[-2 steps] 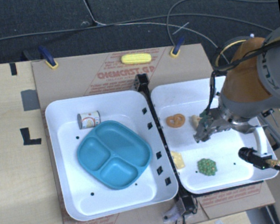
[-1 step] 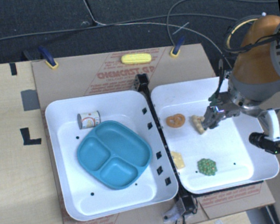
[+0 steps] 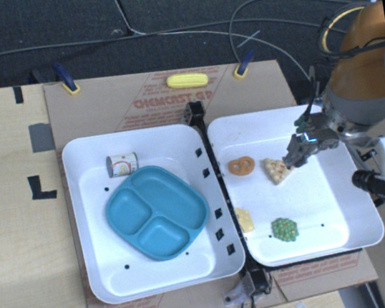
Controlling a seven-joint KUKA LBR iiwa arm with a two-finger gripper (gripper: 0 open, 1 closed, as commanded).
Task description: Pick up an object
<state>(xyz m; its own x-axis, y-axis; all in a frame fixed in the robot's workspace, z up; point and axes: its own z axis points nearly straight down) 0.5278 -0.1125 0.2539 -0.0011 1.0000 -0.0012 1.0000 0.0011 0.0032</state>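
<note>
Gripper (image 3: 296, 157) low in right bin (image 3: 340, 236), touching pizza slice (image 3: 277, 170) just leftward; grip state impossible to tell. Nothing lifted yet; grasp and raise remaining.

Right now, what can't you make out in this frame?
- Gripper, camera view: fingertips are dark and small beside the pizza-slice toy; contact between them cannot be told.
- Arm: cut off by the right edge.
- Small can in the left bin: label too small to read.
- Pale yellow piece by the right bin wall: too blurred to identify.
</note>
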